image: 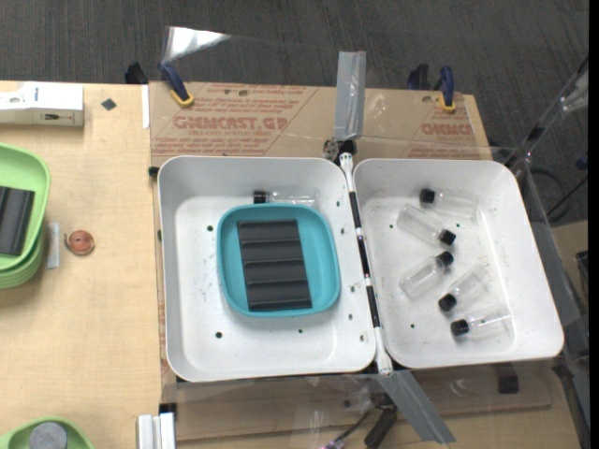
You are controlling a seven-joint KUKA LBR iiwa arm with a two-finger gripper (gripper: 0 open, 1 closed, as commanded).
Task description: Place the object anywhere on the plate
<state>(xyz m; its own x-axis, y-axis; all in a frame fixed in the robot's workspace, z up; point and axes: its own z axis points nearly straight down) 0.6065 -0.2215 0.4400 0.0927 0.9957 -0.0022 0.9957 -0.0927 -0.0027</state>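
Camera view: teal plate (323,279) in left bin (187,344); clear vials (426,224) scattered in right bin (524,335). Tool state: cannot tell. Risk: smooth round vials may roll or slip when pinched.

Plate (232,279) in left bin (187,335); vials (426,224) in right bin (533,335).

Two shallow white bins sit side by side on the table (84,344). The left bin (182,335) holds a teal plate (323,251) carrying a dark ribbed insert (273,264); one clear vial with a black cap (281,197) lies just behind the plate. The right bin (524,335) holds five clear black-capped vials (440,255), scattered apart. A green tray (28,181) lies at the far left edge.
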